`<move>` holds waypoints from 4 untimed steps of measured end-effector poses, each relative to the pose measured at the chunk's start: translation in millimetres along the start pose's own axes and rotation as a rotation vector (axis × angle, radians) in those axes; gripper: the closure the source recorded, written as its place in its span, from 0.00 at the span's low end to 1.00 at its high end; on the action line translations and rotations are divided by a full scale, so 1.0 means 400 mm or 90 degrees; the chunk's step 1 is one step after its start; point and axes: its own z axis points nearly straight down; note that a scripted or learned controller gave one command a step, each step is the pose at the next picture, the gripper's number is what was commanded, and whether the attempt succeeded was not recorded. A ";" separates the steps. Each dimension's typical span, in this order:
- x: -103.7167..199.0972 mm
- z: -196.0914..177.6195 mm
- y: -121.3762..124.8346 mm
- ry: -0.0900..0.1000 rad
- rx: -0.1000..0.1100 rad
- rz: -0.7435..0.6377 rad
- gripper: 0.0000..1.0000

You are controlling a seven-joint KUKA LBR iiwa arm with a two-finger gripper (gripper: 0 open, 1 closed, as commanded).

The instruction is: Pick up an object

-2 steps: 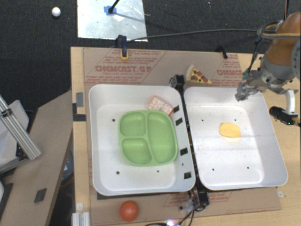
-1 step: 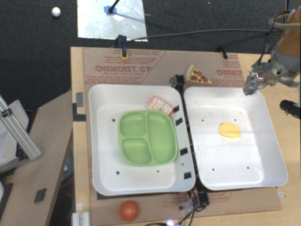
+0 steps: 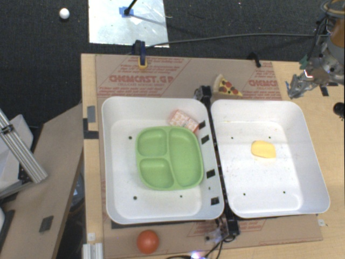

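Yellow item, soft-looking and rounded (image 3: 263, 149): lies alone on the floor of the right bin (image 3: 310, 139), toward its middle, well apart from every wall. Gripper (image 3: 299, 85): hangs at the upper right of the camera view, outside the right bin and past its far right corner, carrying nothing; whether the claw stands apart or together cannot be told at this size. Step in hand, as judged: approach not yet begun, nothing lifted. Next move calls for travel inward over the right bin, a stop above the yellow item, then a straight descent; no obstruction lies on that path. Left bin (image 3: 116, 144): holds a green divided tray (image 3: 168, 158) and a small pink-and-white packet (image 3: 183, 120) touching the tray's far edge, an awkward second choice. Outside the bins: a pizza-slice toy (image 3: 227, 86) beyond the seam, an orange ball (image 3: 147, 241) at the near edge, a white ball (image 3: 64, 13) on the dark mat.
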 end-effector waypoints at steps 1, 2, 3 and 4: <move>0.123 -0.011 -0.025 0.002 0.003 -0.002 1.00; 0.232 0.005 -0.065 0.002 0.005 -0.001 1.00; 0.339 0.039 -0.082 0.002 0.004 -0.002 1.00; 0.458 0.045 -0.078 0.002 0.004 -0.002 1.00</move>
